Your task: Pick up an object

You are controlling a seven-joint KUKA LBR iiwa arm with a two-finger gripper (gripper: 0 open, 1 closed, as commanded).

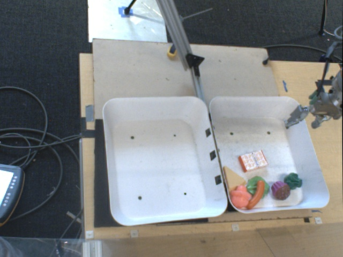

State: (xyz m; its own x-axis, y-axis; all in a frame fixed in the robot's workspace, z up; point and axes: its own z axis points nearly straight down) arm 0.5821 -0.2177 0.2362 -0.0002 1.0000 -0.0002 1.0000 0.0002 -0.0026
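Several small toy foods lie in the near part of the right bin (252,114): an orange-and-white box (253,160), a tan wedge (231,175), a red-orange lump (240,196), an orange sausage shape (256,194) on a green leaf (253,182), a purple piece (280,189) and a dark green broccoli (293,180). My gripper (301,125) hangs over the far right rim of that bin, well behind the foods. Its fingers are spread, open, with nothing between them.
The left bin (155,159) stands beside the right one, with their rims touching. A grey pole (177,28) slants across the board behind the bins. Cables and a tablet (8,189) lie on the dark floor at left.
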